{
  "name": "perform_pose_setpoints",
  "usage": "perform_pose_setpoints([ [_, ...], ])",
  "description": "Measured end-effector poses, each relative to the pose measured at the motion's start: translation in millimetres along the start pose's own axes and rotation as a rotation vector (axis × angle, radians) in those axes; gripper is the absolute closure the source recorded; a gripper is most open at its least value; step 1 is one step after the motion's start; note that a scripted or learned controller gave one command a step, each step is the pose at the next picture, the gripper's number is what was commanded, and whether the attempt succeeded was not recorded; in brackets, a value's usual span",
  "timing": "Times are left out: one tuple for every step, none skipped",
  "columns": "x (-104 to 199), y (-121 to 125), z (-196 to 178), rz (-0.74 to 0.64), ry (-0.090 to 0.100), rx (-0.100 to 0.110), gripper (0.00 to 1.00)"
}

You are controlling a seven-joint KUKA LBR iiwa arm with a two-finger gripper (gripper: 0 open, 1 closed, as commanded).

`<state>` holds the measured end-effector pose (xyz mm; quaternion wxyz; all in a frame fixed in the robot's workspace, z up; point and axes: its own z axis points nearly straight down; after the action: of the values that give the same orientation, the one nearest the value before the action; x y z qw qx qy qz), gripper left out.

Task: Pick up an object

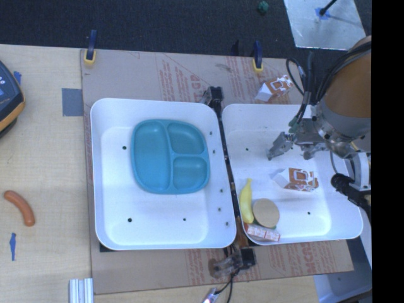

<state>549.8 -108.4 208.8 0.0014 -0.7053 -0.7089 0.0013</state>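
Over the right bin (pixel 315 229), camera view: gripper (pixel 287 144) is seen with fingers spread, nothing between them. Wrapped packet (pixel 298 179) lies just below and right of it, apart. Banana (pixel 246 201), round disc (pixel 266 213) and snack bar (pixel 262 233) lie nearer the front rim. A centred, vertical descent over the packet is judged best before closing.
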Motion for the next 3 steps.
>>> perform_pose_setpoints([
  [-57,-11,8,0.003,-0.001,0.001,0.00],
  [-76,-17,98,-0.001,-0.009,-0.019,0.00],
  [-39,37,116,-0.002,-0.001,-0.004,0.00],
])
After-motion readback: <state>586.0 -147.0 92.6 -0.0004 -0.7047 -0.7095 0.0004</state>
